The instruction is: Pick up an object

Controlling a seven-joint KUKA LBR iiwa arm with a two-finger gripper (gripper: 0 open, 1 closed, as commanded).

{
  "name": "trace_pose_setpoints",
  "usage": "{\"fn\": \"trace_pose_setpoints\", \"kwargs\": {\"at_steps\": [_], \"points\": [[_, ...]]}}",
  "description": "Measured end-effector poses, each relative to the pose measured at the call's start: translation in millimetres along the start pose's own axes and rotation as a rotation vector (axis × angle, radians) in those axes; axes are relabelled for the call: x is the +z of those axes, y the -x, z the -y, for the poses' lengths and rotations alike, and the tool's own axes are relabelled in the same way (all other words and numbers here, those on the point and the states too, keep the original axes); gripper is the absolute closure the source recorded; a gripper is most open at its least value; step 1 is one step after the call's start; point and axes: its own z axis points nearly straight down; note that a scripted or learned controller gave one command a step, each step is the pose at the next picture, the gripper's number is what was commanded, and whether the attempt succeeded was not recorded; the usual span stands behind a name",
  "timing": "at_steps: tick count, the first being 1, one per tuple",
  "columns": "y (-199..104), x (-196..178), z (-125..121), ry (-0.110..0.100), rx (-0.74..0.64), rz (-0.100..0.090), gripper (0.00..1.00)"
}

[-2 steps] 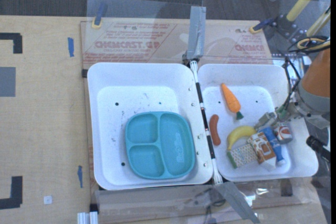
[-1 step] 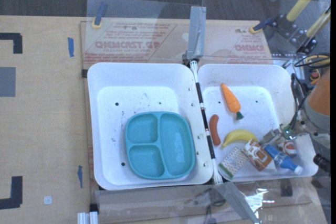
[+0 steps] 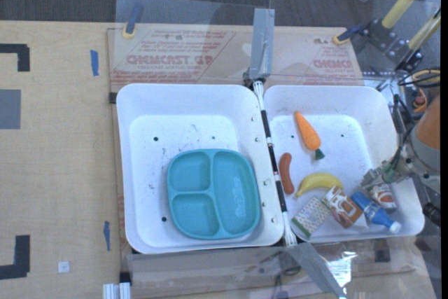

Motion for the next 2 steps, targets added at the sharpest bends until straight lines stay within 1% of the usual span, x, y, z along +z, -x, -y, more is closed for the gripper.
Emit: {"fn": "trace_pose_setpoints", "kwargs": {"at_steps": [1,2], "points": [[-58.9,-86.1,-54.0,-0.01,-0.006,-0.002,1.0],[-58.7,-86.0,-53.7,-0.01,-0.005,-0.002,0.0]]}}
